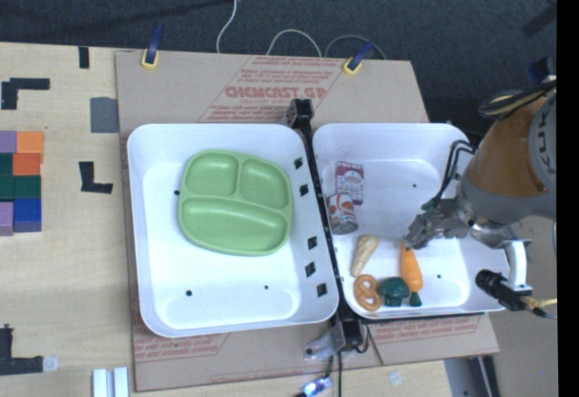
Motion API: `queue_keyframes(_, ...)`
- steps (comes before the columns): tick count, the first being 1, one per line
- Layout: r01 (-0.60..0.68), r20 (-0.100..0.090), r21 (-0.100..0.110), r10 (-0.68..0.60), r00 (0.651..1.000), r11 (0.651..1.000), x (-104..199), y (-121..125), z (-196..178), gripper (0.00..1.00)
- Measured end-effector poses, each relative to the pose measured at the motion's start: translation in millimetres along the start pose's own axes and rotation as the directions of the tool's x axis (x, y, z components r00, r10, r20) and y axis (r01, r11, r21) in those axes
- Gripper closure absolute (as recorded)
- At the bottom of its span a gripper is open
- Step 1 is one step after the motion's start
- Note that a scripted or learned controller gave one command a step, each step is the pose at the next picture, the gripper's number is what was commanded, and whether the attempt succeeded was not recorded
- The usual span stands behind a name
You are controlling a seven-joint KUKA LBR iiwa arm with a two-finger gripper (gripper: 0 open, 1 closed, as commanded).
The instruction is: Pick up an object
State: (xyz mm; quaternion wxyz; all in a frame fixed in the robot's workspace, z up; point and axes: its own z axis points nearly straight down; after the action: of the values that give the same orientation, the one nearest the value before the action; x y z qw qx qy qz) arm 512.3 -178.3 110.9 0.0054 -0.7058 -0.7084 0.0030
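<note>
A grey robot arm with an orange band reaches in from the right of the frame, its pincer (423, 231) low over the right-hand white bin (398, 137), just above the top of a carrot (412, 269). The carrot lies lengthwise in the lower right part of that bin, immediately below the pincer tips; whether they touch it cannot be told. The pincer's fingers look dark and bunched, and it cannot be told whether they are apart or together; nothing is seen held between them.

The right bin holds five things: one carrot, one small green item (395, 291) just left of the carrot's lower end, one pretzel-shaped ring (366, 292) at the bin's lower left, one pale cone-shaped piece (364, 252) above the ring, and one can with a red and white label (346, 196) lying near the divider, toward the middle of the frame.

The left bin (154, 205) holds one green divided plate (237, 203) with three compartments. Both bins sit on a cardboard sheet (271, 88) on the wooden surface (54, 296), where coloured blocks (23, 183) are stacked at the left edge.
</note>
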Motion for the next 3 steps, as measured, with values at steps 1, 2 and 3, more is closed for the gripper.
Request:
queue_keyframes(1, -0.001, 0.004, -0.011, 0.001, 1.000, 1.000, 0, 11, -47, 1.00)
queue_keyframes(2, -0.001, 0.003, -0.009, 0.001, 1.000, 1.000, 0, 10, -86, 1.00)
queue_keyframes(3, -0.001, 0.004, -0.011, 0.001, 1.000, 1.000, 0, 11, -122, 1.00)
